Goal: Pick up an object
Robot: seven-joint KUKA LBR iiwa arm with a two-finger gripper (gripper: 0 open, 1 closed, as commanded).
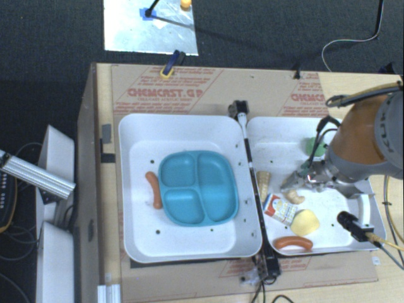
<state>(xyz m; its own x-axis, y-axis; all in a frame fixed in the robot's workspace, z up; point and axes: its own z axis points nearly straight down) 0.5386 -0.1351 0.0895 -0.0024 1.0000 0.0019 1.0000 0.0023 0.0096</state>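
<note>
The arm (363, 137) comes in from the right and bends down into the right bin (278, 131), its pincer (302, 180) low over the bin floor. Whether the pincer is open or closed I cannot tell — the parts are too small and run together.

Just below the pincer lies a pale lump (293, 197), so close that touching or not is unclear. Beside it sits a red-and-white packet (280, 209), with a yellow fruit (305, 221) at its right and a sausage (292, 243) along the bin's front edge. A tan cone (262, 182) rests by the divider, and something green (314, 146) peeks out behind the arm.

In the left bin (139, 137) — a blue divided plate (197, 187), with a second sausage (153, 189) just beside its left rim. Both bins stand on the surface (189, 87).
</note>
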